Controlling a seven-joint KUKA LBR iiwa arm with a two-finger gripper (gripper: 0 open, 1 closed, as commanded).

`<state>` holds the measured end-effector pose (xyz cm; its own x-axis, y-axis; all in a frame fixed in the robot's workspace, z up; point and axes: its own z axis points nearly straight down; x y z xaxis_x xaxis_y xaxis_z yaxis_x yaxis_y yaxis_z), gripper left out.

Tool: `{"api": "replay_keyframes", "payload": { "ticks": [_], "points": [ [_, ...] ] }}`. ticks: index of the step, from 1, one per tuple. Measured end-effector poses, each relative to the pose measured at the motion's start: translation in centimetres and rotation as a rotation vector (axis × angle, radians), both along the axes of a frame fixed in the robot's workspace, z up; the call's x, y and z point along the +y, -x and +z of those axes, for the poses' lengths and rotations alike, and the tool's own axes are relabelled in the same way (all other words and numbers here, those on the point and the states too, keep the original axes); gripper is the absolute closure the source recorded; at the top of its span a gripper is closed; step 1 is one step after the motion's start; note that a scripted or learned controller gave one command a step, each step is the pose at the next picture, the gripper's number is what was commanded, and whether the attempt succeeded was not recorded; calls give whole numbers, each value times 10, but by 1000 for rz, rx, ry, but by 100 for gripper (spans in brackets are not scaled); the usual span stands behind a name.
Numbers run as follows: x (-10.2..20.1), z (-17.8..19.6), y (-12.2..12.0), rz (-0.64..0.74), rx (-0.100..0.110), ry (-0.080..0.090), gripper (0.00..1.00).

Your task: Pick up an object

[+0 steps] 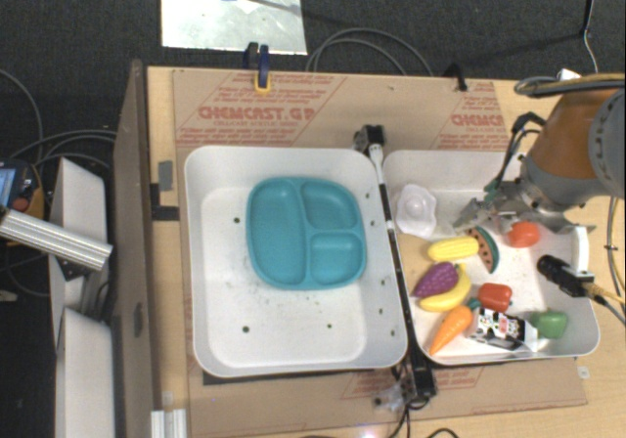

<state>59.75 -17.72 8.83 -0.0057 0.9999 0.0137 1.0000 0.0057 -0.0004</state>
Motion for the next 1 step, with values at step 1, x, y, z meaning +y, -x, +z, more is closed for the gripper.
{"api": "replay_keyframes", "payload": {
  "ticks": [1],
  "points": [
    [-4,16,-1,0,-7,11,100]
  ]
}}
